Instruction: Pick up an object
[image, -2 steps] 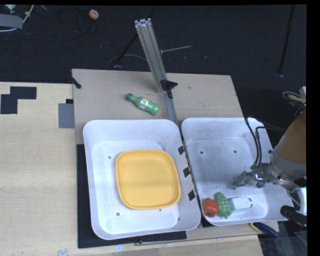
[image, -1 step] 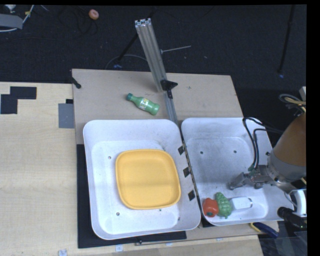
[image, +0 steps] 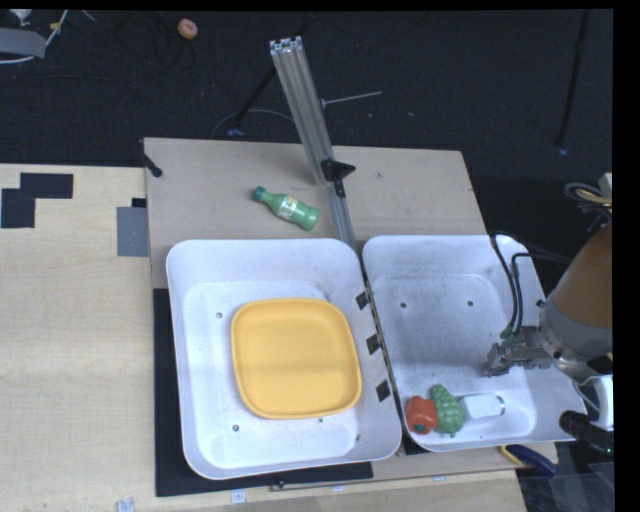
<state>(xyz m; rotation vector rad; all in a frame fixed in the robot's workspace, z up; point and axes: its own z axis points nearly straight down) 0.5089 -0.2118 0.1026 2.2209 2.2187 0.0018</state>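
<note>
In the right bin (image: 440, 270), near its front edge, lie a red toy (image: 420, 414), a green knobbly toy (image: 449, 410) touching it, and a small white object (image: 483, 406) just to their right. My gripper (image: 503, 359) hangs at the bin's right side, a little above and to the right of these three things, with nothing seen in it. The grey arm with its orange band (image: 590, 285) comes in from the right edge. A yellow square plate (image: 296, 357) lies flat in the left bin (image: 195, 270).
A green bottle (image: 286, 207) lies on its side on the bench behind the left bin. A slanted aluminium post (image: 308, 100) rises behind the gap between the bins. Black clips (image: 372, 342) sit along the bins' shared rim.
</note>
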